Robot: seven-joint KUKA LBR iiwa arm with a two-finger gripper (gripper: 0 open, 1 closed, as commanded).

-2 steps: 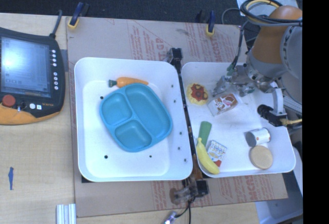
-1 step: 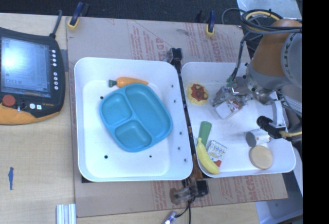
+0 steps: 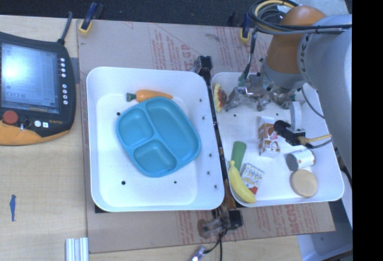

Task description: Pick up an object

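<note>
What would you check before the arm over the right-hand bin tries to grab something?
1. Is there anything within reach? Ok: the right white bin holds a yellow banana, a green stick-shaped item, a small printed carton and a round tan disc.
2. Is the gripper over that bin? Ok: it sits above the bin's far end.
3. Is anything held already? Cannot tell: the wrist hides the tips.
4. Is there an object straight below it? Cannot tell: the arm covers that patch.
5. Is the left white bin out of the way? Ok: its blue divided plate and orange carrot lie apart from the arm.
</note>
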